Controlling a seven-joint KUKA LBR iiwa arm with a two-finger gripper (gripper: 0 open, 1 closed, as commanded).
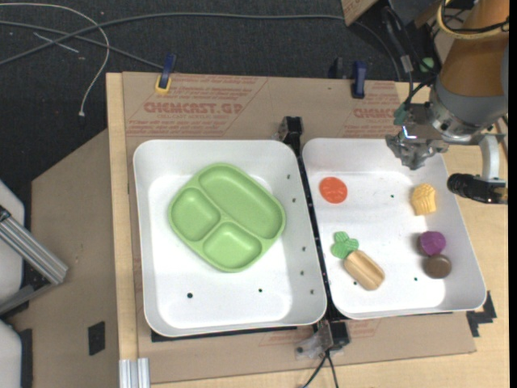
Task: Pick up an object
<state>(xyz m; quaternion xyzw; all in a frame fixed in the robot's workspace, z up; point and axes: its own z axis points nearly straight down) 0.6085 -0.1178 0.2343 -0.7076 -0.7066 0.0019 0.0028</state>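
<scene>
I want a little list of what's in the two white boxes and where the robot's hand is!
left bin: green divided plate
right bin: orange round piece, yellow corn-like toy, purple toy, brown toy, tan toy with green top
tool: over the right bin's far edge, nothing seen in it
nearest toy to tool: the yellow one

Right bin (380, 301): orange disc (333, 190), corn (423, 199), carrot (358, 263), purple ball (432, 242), brown ball (438, 267).

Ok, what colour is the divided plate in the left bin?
Light green. The divided plate has three compartments, seen plainly in the overhead camera view.
</scene>
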